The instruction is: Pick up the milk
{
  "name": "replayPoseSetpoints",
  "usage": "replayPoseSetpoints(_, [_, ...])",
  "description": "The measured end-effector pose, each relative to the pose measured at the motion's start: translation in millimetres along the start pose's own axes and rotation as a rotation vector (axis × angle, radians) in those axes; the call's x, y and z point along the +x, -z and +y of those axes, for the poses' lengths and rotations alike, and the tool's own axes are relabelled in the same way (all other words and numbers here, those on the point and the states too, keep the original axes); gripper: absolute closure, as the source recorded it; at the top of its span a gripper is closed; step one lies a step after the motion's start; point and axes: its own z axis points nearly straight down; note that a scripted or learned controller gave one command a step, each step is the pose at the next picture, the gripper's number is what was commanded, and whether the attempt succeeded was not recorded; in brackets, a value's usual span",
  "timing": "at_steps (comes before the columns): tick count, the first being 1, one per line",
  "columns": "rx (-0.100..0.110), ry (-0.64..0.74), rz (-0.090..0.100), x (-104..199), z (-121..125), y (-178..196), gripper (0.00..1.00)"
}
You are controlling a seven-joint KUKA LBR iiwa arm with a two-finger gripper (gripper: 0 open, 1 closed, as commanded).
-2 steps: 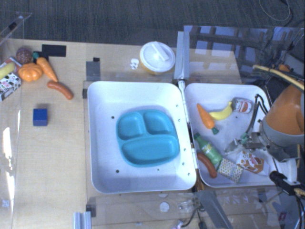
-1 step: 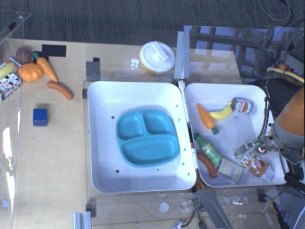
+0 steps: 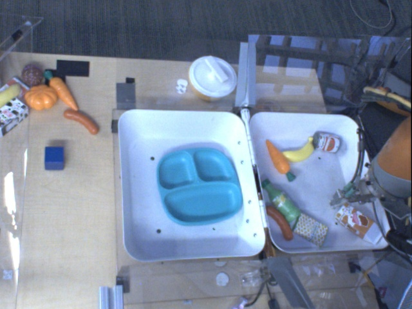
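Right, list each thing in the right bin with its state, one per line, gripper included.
Small white and brown milk carton: lying flat by the right wall.
Orange toy carrot: lying flat.
Yellow toy banana: lying beside the carrot.
Green plastic bottle: on its side.
Two-finger gripper: just above the carton, not holding it.

Even, soft light falls from overhead, bright enough that the two white bins (image 3: pixel 129 192) nearly wash out, and everything in them casts only faint, short shadows. Pale glare streaks lie on the clear panel (image 3: pixel 16 192) at the left edge and on the transparent box (image 3: pixel 302 63) at the far right, while the dark floor (image 3: pixel 161 11) beyond the bench stays dim. The whole view looks a bit soft and grainy, with small details smeared.
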Motion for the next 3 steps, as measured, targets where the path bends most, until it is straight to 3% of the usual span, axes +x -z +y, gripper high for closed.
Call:
replayPoseSetpoints(1, [0.020,-0.131,0.005,74,23,99,1.00])
replayPoseSetpoints(2, [0.020,-0.130,0.005,74,23,99,0.00])
replayPoseSetpoints(3, [0.022,-0.179,0.006,35,-2,1,0.00])
